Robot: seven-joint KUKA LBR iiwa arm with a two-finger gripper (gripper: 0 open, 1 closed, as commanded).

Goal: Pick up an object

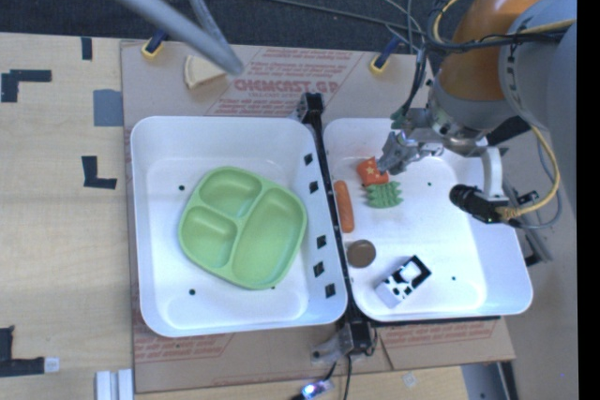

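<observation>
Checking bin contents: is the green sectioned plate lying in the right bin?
No, the green sectioned plate lies in the left white bin.

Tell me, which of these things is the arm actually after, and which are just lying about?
Part of the job, in the right bin:
end effector
small orange piece
green spiky toy
orange sausage
brown disc
black-and-white block

Just lying about:
green divided plate in the left bin
tan wedge on the cardboard
</observation>
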